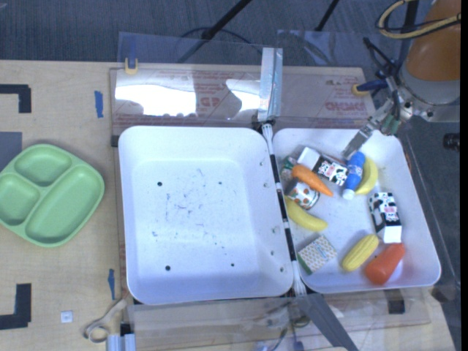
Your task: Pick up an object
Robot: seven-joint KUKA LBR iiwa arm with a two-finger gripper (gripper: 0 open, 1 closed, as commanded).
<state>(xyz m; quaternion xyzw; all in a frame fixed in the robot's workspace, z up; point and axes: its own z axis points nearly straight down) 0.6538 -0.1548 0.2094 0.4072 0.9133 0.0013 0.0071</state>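
The right bin (424, 229) holds several small objects. An orange carrot (313, 180) lies beside a black-and-white spotted box (333, 171) and a blue bottle (354, 174). A yellow banana (370, 175) curves behind the bottle. Another banana (306, 217) lies near the bin's left wall, under a small can (300, 195). A spotted cow-pattern block (385, 212), a yellow oblong (360, 251), a red-orange piece (384, 263) and a patterned sponge (316, 253) fill the front. My gripper (363, 137) hangs over the bin's back right corner, just above the blue bottle, with nothing seen held.
The left bin (146, 148) sits beside the right one, sharing a middle wall. A green divided plate (48, 193) lies on the bench at far left. Clear panels (190, 79) stand behind the bins. Scissors (102, 326) lie at the front left.
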